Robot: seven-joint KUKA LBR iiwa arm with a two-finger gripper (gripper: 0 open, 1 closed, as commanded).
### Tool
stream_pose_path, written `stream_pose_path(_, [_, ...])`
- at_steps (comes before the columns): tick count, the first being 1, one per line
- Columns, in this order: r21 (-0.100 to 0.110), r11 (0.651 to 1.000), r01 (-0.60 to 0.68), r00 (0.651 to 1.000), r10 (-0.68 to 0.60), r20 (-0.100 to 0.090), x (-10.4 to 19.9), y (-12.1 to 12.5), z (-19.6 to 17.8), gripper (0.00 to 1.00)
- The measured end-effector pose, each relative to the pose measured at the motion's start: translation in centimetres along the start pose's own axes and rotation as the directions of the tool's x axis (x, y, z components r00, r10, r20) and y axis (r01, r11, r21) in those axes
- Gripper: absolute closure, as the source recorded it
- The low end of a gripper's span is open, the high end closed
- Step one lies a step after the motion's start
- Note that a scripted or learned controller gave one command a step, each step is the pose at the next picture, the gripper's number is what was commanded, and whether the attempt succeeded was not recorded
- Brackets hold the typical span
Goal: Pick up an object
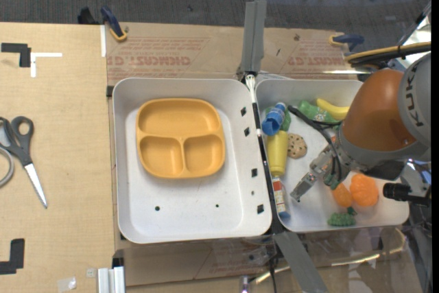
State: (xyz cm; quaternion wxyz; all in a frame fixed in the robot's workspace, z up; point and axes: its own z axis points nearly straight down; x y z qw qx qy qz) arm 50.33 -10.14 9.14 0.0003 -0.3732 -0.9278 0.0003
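Note:
My gripper (310, 177) hangs low over the middle of the right bin (384, 217), below the arm's orange band (376, 113). It is open, and I see bare bin floor between its fingers. A round cookie (296, 145) lies just up and left of it. A yellow bottle (277, 151) and a blue cup (273, 120) rest along the bin's left wall. Two orange fruit-like pieces (357, 193) sit just right of the gripper, with a small green object (341, 218) below them. A yellow banana (330, 108) and a green item (304, 112) lie at the back.
The left bin (130, 216) holds a yellow divided plate (181, 137). A thin red-and-white tube (277, 193) lies against the right bin's left wall. Scissors (25, 154) lie on the bench at far left. The arm covers the right bin's right part.

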Motion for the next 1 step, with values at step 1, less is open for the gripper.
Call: stream_pose_path(1, [-0.001, 0.99, -0.141, 0.99, 0.141, 0.003, -5.49, 4.63, -0.1, 0.0])
